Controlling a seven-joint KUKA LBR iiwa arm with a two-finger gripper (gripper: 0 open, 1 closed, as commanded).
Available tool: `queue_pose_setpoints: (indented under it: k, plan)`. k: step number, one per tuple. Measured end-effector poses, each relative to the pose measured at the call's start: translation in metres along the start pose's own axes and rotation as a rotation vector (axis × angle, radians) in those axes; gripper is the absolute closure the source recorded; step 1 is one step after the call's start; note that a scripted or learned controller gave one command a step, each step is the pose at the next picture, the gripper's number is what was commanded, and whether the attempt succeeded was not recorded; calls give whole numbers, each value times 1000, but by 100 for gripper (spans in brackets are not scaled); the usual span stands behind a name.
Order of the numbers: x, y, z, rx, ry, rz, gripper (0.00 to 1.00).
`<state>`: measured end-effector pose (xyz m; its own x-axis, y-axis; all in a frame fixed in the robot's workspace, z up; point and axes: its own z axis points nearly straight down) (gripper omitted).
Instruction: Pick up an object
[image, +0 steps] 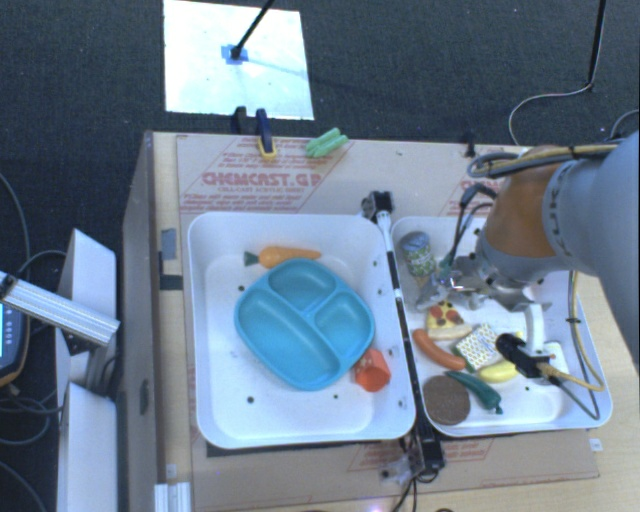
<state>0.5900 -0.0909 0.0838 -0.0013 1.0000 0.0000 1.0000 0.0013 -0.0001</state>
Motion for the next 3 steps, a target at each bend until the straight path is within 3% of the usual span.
queue_pose_setpoints:
  k: [1, 2, 3]
  plan:
    - [0, 2, -12, -6, 0, -1, 100]
    - [0, 2, -12, -6, 0, -1, 0]
    - [-5, -38, 0, 0, 0, 0, 0]
